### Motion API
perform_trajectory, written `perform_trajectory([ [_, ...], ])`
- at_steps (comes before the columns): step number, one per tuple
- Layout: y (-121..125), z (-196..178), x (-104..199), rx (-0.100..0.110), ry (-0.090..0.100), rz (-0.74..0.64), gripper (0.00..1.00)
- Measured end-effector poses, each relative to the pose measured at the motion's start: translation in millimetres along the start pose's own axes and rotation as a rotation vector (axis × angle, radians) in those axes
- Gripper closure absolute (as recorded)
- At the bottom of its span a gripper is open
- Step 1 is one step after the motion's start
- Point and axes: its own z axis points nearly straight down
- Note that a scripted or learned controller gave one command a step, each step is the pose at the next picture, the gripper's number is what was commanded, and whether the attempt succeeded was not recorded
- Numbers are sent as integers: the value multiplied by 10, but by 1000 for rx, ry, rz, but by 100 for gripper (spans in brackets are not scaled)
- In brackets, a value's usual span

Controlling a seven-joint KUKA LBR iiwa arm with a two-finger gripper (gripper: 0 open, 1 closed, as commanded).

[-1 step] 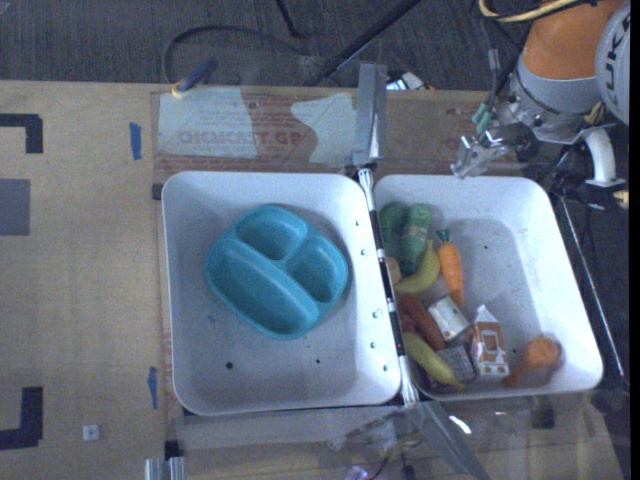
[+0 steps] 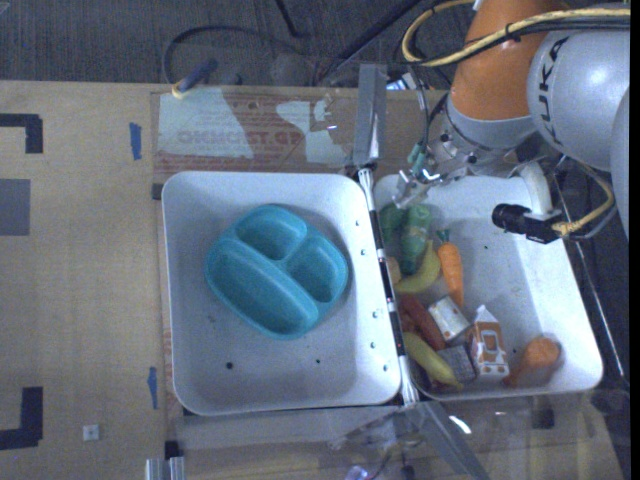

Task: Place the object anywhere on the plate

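Observation:
A blue plate (image 2: pixel 278 268) with three compartments lies in the left bin (image 2: pixel 190 208), with nothing on it. My gripper (image 2: pixel 414 184) hangs over the far-left corner of the right bin (image 2: pixel 580 318), just above a pile of toy food. Directly below it are a green vegetable (image 2: pixel 419 224) and a darker green piece (image 2: pixel 391 230). A yellow banana (image 2: pixel 421 271) and an orange carrot (image 2: pixel 451 268) lie a little nearer. Nothing shows held in the gripper, which stands apart from the plate, to its right.
More items crowd the right bin's near-left side: a red piece (image 2: pixel 417 315), a small box (image 2: pixel 448 320), a second banana (image 2: pixel 427 357), an orange-and-white carton (image 2: pixel 488 344) and an orange fruit (image 2: pixel 536 358). A raised divider (image 2: pixel 384 268) separates the bins.

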Motion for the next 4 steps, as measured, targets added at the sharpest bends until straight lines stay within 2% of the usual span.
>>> perform_trajectory([
  [1,162,7,-214,-5,-3,-256,100],
  [2,-264,-139,271,-1,0,-318,100],
  [3,-590,205,1112,0,0,-408,100],
  [4,-673,-252,2189,-3,-1,-401,100],
])
